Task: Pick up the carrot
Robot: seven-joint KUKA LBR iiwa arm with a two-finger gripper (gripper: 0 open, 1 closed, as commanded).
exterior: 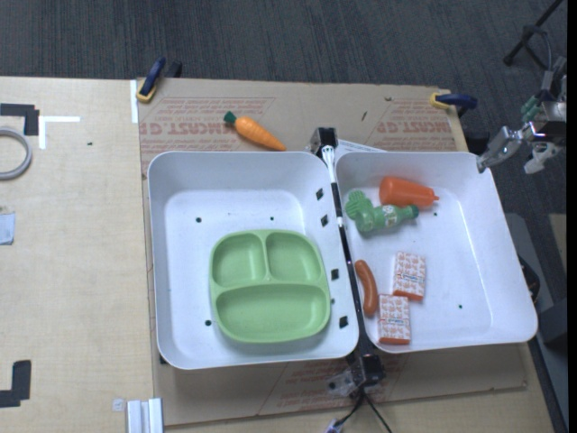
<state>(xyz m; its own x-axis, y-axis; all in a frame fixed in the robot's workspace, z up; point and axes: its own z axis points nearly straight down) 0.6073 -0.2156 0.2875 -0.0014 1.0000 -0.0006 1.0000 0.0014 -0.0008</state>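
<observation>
Dark carpet lies beyond the desk. The carrot (255, 132) rests on cardboard just behind the left bin (171, 269), slanting, leafy end leftward. My fingers (512, 159), apparently spread and empty, hang well off to its right.

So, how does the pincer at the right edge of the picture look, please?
The pincer is a small part of pale grey metal with thin, angular pieces and dark joints. It has a small green spot near its top. It is too small and blurred to make out cables or markings on it.
</observation>
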